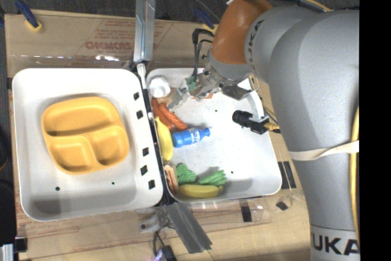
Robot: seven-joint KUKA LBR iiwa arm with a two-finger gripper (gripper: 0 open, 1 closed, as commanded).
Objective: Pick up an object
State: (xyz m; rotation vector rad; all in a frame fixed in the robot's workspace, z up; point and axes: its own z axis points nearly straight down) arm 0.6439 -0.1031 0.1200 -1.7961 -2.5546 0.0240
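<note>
Camera view: you're at the reach-in step, pincer (194, 87) low in the right bin (259, 159), grip state unreadable; next, drop onto the carrot (168, 114).

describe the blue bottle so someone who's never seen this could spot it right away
Look in the right-hand white bin, the one under the grey arm. Near its left side, a small blue bottle lies on its side just below an orange carrot and beside a yellow banana. It is the only blue thing there.
</note>
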